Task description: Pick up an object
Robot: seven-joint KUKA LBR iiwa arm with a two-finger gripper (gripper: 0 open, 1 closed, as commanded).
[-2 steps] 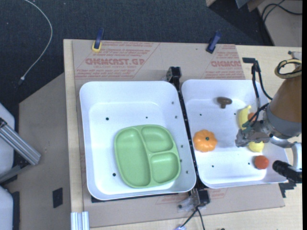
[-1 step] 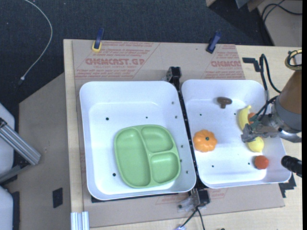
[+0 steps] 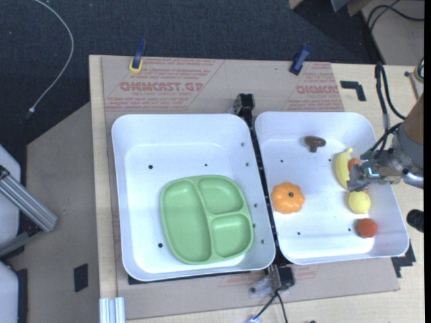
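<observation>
The right bin (image 3: 316,247) holds several small items: a yellow banana (image 3: 343,167) near its right wall, a yellow lemon (image 3: 359,202) just below the banana, a small red tomato (image 3: 366,228) towards the front right corner, an orange pumpkin (image 3: 288,198) by the left wall, and a brown mushroom-shaped piece (image 3: 314,142) at the back. My gripper (image 3: 362,171) reaches in from the right and sits low at the banana's right side, just above the lemon. Part of the banana's lower right end is hidden behind it.
A green divided plate (image 3: 206,217) lies in the left bin (image 3: 135,180). A black divider with clamps (image 3: 244,103) runs between the two bins. Cables (image 3: 382,106) hang near the arm at the right edge. Blue clips (image 3: 300,58) hold the cardboard at the back.
</observation>
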